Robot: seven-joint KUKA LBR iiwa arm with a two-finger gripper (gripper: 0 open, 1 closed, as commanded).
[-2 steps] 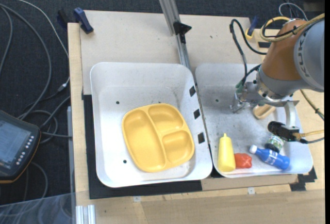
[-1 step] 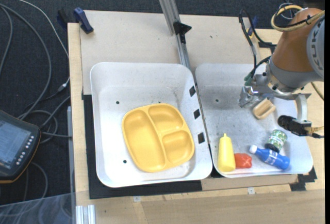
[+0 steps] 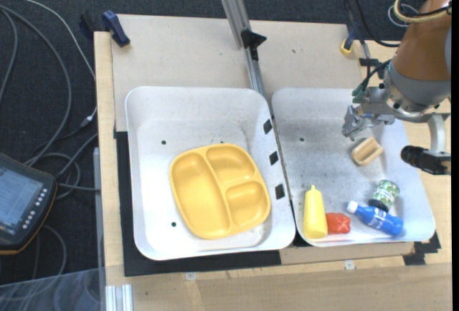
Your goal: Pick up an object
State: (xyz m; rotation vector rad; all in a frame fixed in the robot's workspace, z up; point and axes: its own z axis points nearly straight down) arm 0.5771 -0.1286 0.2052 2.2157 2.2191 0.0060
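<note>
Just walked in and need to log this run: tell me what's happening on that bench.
A robot arm reaches in from the right over the right-hand bin. Its gripper hangs just above a tan block, with nothing seen between its fingers. Along that bin's near edge lie a yellow bottle, a small red piece, a blue bottle and a green-and-white can. The left bin holds a yellow divided plate.
</note>
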